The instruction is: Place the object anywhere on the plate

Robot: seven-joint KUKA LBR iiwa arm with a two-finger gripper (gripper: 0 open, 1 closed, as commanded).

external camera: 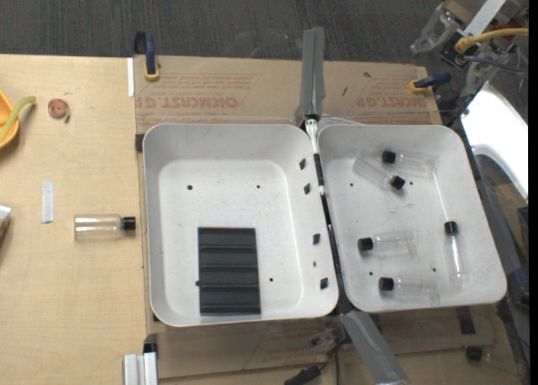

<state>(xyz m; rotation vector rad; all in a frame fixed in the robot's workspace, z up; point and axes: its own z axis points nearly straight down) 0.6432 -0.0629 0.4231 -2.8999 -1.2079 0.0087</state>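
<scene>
A black ribbed plate [228, 271] lies flat in the near part of the left bin [168, 156]. Several clear vials with black caps lie scattered in the right bin [471, 165]: one pair at the back [376, 168], one lying crosswise in the middle [392, 246], one along the right wall [455, 255] and one at the front [414, 290]. My gripper [455, 20] hangs at the top right corner, high above and behind the right bin, with a yellow cable beside it. Nothing shows in it.
On the wooden bench left of the bins lie another clear vial [101, 224], a white strip [47, 203], a small red disc [57, 108] and an orange-yellow object [7, 118] at the edge. Clamps [145, 49] hold the cardboard behind the bins.
</scene>
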